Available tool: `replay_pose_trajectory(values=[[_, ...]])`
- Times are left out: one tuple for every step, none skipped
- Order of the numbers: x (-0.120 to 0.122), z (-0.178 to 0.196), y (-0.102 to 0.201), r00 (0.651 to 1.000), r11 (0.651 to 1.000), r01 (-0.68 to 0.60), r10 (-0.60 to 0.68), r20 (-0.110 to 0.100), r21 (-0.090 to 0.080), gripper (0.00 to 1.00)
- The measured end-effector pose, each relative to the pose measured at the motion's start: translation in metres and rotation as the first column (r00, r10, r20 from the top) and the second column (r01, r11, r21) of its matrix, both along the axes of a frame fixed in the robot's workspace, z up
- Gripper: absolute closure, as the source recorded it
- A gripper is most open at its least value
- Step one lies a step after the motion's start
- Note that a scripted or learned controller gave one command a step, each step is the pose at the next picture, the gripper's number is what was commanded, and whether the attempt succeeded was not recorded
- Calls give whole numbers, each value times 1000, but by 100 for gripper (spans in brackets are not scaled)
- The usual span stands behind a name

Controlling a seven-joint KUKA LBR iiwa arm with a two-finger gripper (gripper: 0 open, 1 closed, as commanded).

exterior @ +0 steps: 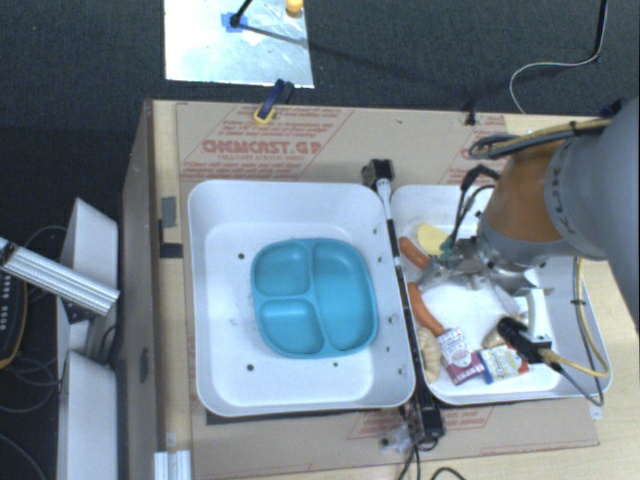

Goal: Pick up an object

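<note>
Snack packets (478,360) by rt bin (500,396) front rim, gripper (447,259) over back-left, grip state unclear, centre open.

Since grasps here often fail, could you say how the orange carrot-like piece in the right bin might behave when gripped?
The carrot-like piece looks long, rounded and smooth, so it may roll or slip sideways. It lies close to the bin wall, likely cramping finger placement.
</note>
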State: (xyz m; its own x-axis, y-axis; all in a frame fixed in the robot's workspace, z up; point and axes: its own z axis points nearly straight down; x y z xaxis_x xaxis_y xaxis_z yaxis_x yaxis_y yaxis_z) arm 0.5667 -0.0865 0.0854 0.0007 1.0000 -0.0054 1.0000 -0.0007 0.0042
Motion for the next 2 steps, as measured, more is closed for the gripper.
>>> replay_pose_trajectory(values=[[76,0,-6,1000,1000,-5,5,-1,5,0],[76,10,-6,1000,1000,-8,8,1,4,100]])
